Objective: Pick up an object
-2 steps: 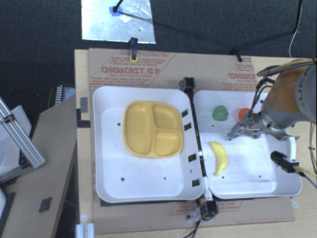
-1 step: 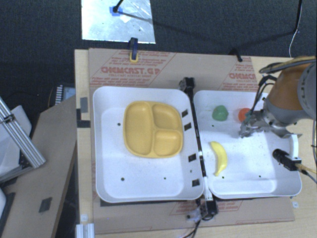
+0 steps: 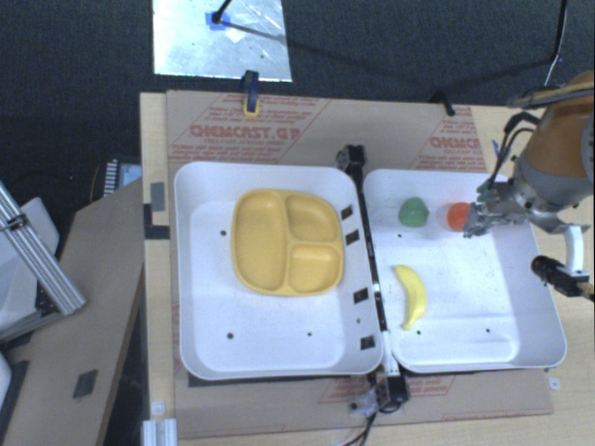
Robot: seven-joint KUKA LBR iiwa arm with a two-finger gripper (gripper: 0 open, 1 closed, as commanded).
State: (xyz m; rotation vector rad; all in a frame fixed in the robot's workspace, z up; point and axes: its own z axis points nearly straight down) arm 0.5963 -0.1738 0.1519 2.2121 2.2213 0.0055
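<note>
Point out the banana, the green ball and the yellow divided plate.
banana [image 3: 411, 295], camera view, middle of its curved body.
green ball [image 3: 414, 212], camera view, centre of its top.
yellow divided plate [image 3: 263, 240], camera view, floor of its large left compartment.

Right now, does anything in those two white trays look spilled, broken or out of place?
Nothing stands out. The yellow plate lies flat in the left tray; the banana, green ball and orange ball sit apart in the right tray.

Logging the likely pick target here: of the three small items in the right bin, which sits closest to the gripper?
The orange-red ball, right beside the gripper. The green ball lies farther left, and the banana is nearer the bin's front.
</note>
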